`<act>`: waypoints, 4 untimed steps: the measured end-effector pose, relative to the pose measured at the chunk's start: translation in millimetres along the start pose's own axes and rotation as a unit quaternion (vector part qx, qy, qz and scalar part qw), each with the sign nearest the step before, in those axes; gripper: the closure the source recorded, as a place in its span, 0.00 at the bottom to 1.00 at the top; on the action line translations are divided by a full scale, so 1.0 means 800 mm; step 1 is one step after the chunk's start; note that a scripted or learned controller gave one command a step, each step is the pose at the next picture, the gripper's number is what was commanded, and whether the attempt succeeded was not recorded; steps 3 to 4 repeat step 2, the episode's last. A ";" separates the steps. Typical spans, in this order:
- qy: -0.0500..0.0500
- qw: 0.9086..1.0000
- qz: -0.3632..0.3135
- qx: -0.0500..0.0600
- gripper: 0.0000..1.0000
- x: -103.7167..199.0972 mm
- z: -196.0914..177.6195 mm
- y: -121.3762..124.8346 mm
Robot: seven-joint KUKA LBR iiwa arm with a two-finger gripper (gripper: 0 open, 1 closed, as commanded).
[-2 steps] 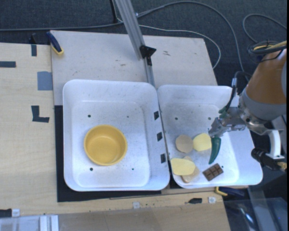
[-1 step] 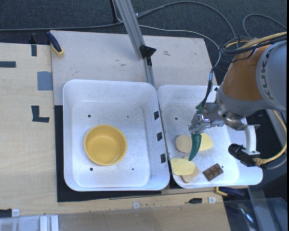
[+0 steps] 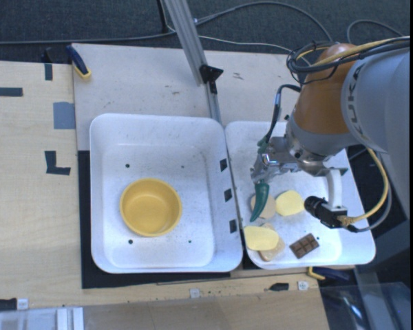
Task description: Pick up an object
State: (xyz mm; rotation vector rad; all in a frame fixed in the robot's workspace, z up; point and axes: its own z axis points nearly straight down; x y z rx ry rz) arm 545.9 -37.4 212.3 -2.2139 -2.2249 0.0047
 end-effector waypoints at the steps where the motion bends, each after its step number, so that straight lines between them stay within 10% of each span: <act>1: 0.000 1.000 -0.001 0.000 1.00 0.074 -0.012 0.014; 2: 0.000 1.000 0.000 0.000 1.00 0.135 0.000 0.026; 4: 0.000 1.000 0.000 0.000 1.00 0.135 0.000 0.026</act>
